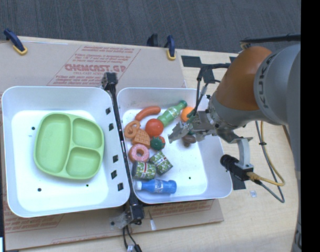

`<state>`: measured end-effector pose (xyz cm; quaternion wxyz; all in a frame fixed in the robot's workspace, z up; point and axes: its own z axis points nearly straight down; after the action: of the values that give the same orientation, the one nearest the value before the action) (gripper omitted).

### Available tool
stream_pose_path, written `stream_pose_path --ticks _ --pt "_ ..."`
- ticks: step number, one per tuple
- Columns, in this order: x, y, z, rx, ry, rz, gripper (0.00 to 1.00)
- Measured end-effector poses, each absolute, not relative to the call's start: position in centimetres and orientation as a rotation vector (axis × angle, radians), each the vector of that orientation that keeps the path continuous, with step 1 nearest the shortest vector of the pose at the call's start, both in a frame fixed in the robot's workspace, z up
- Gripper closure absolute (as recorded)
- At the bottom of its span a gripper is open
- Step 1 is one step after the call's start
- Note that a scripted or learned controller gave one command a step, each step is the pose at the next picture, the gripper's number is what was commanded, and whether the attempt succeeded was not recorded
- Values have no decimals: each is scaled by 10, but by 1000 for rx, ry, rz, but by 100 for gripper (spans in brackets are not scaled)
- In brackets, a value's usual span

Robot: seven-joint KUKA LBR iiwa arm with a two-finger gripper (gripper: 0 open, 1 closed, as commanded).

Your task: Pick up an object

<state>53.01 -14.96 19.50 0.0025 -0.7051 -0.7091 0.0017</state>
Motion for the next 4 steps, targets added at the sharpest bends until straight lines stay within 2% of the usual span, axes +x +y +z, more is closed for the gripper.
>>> stream_pose_path --ticks 1,2,3,4 --pt "475 -93 94 -2209 -2225 6 0" --pt "476 -94 104 -2205 -2230 9 100" --pt "478 -61 320 -2216 -2232 -1 100" --pt "478 -61 320 -2215 -2231 0 0"
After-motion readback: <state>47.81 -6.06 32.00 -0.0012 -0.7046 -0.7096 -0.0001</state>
